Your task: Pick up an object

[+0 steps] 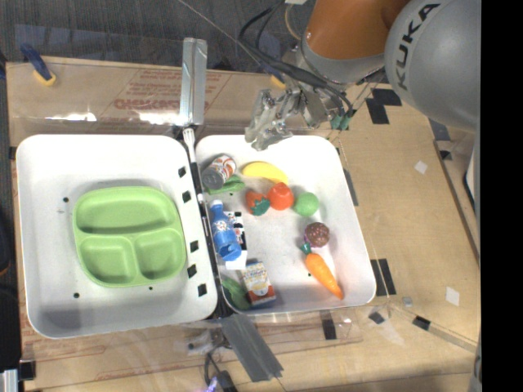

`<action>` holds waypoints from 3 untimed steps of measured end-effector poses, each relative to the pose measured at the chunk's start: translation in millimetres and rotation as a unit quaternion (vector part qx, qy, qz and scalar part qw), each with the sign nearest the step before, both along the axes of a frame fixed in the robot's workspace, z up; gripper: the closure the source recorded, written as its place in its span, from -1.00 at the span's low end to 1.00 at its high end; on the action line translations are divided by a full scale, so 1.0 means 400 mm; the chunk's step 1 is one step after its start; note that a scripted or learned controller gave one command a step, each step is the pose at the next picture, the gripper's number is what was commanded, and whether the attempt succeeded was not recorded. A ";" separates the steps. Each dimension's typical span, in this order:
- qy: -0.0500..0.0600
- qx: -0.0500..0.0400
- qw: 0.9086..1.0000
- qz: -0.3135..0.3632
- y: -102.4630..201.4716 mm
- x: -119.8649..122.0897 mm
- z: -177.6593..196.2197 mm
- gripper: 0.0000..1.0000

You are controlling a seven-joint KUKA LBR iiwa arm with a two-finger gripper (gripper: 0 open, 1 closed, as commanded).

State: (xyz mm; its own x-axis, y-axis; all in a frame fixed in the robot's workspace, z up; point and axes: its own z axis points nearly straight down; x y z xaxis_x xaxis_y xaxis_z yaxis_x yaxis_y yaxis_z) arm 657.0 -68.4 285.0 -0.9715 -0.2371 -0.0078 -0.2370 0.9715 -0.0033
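The table (425, 243) carries two shallow white bins side by side. The arm (409, 23) enters from the 1 o'clock corner of the view, grey with an orange band above the wrist. The left bin (49, 178) holds a green divided tray (128, 235) at its centre. The right bin (351, 219) holds the loose objects. The gripper (265, 131) hangs above the 11 o'clock corner of the right bin, over its rim; its fingers appear spread, with nothing between them. Within the right bin, a carrot (324, 273) lies at 4 o'clock, and a yellow banana (265, 171) lies at 12 o'clock, just below the gripper. A blue bottle (221, 229) lies along the 9 o'clock wall. A small carton (257, 282) rests at 7 o'clock. A can (218, 172) sits at 11 o'clock. An orange-red item (280, 196) sits near the centre, with a green round fruit (307, 204) beside it at its 3 o'clock. A dark round fruit (317, 234) lies just above the carrot.
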 end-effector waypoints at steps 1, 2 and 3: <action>0.005 0.001 0.993 0.121 0.076 -0.016 -0.203 1.00; -0.002 -0.002 0.996 0.085 -0.067 0.004 0.044 1.00; -0.001 -0.001 0.996 0.088 -0.060 0.004 0.061 1.00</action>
